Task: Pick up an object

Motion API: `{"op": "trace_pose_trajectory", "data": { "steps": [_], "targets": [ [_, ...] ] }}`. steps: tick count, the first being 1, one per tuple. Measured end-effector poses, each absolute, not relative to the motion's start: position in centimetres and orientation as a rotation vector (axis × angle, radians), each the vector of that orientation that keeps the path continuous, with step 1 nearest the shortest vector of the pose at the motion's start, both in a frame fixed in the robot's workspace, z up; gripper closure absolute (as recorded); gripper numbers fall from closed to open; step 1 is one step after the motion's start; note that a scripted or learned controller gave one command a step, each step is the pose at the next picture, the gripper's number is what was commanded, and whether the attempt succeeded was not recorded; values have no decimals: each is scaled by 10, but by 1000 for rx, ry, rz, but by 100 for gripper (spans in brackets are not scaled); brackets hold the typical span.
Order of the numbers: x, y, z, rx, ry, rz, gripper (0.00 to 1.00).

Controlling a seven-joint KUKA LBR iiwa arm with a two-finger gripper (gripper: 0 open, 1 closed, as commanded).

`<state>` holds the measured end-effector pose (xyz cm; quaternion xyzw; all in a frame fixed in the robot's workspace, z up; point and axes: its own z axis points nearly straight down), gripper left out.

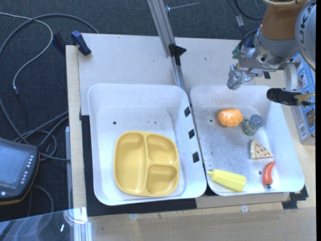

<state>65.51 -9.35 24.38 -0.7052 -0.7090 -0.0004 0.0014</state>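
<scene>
Yellow plastic block (227, 179): front of right white bin (286, 134); likely light, stiff, slick; grip across its narrow width.
Orange round fruit toy (230, 117): bin's back; probably light, may roll; pinch its middle.
Gripper (235, 80): above the back rim, carrying nothing; whether spread or closed, cannot tell.

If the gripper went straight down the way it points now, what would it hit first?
Probably the far rim of the right bin or the bench just behind it. The gripper hangs over that edge, short of the orange fruit. Depth is hard to judge from this slanted view.
</scene>
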Motion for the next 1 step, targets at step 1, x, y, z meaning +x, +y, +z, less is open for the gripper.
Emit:
{"op": "trace_pose_trajectory", "data": {
  "steps": [1],
  "targets": [
    [640, -42, 231, -2211, -2224, 1, 100]
  ]
}}
